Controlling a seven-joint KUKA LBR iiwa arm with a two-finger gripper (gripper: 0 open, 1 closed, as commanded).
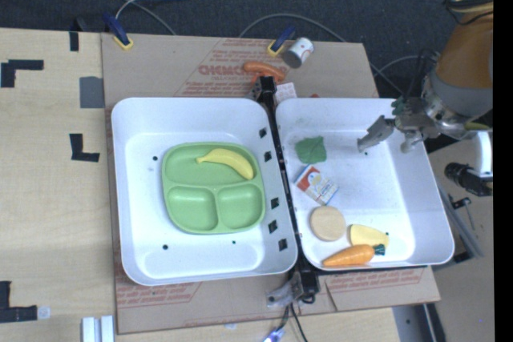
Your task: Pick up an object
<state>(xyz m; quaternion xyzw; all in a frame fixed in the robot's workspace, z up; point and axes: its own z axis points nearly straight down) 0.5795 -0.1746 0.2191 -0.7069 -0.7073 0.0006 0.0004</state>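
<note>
Jaws spread, nothing between them. Gripper poised over the upper right part of the right bin, above bare white floor, near the right wall. Nearest candidate: green leaf-shaped item, to the gripper's left, close to the divider between the 2 bins. Below it, flat red-and-white packet, then round tan disc. Along the lower wall: yellow wedge and orange carrot, touching or nearly so, with the disc just beside. In the left bin: green 3-compartment plate with a banana in its top section, well apart from the gripper.

Likely failure modes, judged from this layout:
1. Closing at the present spot: empty grasp, no object beneath.
2. Descent on the flat packet or thin leaf: fingers sliding over, little height to pinch.
3. Descent into the disc–wedge–carrot cluster: a finger landing on a neighbour, or 2 items caught and 1 dropped.
4. Carrot against the lower wall: finger blocked by the rim.
</note>
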